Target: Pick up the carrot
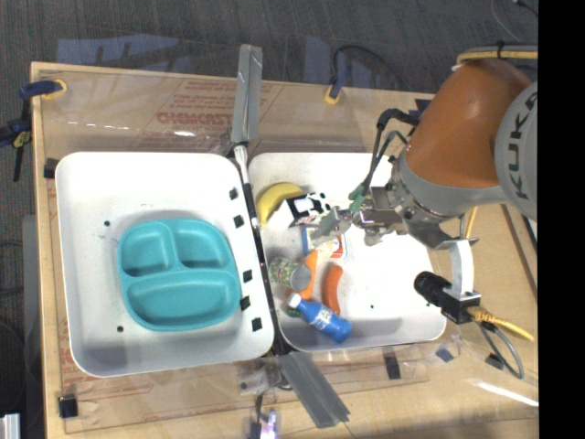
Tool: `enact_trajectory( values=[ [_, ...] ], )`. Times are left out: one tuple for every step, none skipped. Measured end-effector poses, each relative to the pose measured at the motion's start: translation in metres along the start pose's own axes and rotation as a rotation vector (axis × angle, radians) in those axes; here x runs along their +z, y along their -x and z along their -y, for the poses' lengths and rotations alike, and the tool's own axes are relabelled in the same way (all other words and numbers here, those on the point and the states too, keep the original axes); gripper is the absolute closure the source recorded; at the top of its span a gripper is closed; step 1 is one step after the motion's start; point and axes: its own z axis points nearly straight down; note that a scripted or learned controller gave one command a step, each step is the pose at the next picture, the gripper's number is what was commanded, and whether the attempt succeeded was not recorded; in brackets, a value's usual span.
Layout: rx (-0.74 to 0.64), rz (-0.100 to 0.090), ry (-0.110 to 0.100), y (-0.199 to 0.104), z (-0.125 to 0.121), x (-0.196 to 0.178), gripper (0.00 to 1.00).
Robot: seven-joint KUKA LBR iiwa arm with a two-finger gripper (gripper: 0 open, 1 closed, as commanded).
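The carrot (331, 287), a short orange stick, lies in the middle of the right bin (402, 314), pointing toward the front. My gripper (326, 232) hangs just above and behind it, over a small white and red packet (339, 246). The grey arm with its orange band (462, 135) reaches in from the right. Nothing orange is lifted off the bin floor.
A banana (276, 198) lies at the right bin's back left beside a black and white object (307, 208). A can (287, 273), a second orange piece (312, 265) and a blue bottle (322, 319) crowd the carrot's left and front. The left bin (82, 199) holds a teal divided tray (178, 274).
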Motion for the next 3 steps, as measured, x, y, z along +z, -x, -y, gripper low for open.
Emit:
enact_trajectory(
  values=[
    [-0.115,0.0,-0.001,0.038,-0.02,0.087,0.0],
    [-0.314,0.009,0.009,0.067,-0.034,0.19,0.0],
    [-0.282,0.037,0.03,0.053,0.002,0.184,0.0]
  ],
)
